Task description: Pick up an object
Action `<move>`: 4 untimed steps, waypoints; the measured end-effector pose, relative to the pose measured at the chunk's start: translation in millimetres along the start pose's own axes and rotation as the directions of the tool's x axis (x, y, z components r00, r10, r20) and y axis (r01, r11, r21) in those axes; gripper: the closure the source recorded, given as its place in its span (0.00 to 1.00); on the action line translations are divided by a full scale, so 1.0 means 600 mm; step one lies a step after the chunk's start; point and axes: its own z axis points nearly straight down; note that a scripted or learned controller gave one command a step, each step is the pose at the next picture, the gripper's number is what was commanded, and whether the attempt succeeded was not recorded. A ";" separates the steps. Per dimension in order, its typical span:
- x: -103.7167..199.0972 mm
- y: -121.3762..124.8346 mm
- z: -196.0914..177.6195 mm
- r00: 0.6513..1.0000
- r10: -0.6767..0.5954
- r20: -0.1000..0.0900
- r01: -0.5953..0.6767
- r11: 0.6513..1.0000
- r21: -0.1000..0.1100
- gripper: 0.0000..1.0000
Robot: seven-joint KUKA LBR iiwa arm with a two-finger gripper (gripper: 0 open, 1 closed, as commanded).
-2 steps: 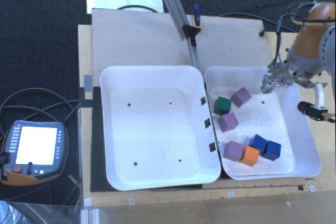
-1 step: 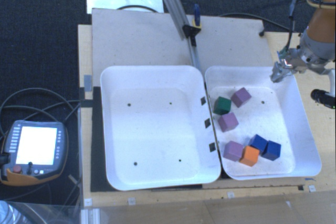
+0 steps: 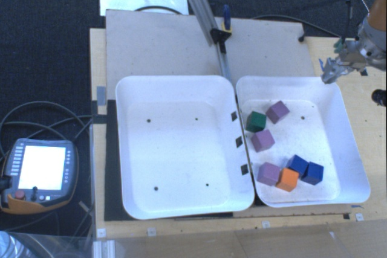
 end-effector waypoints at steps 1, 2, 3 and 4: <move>0.000 0.002 -0.012 1.000 0.000 -0.001 0.000 1.000 0.004 1.00; 0.076 -0.022 -0.029 1.000 -0.003 -0.004 0.003 1.000 0.006 1.00; 0.163 -0.061 -0.012 1.000 -0.004 -0.005 0.004 1.000 0.009 1.00; 0.247 -0.100 0.003 1.000 -0.004 -0.005 0.004 1.000 0.011 1.00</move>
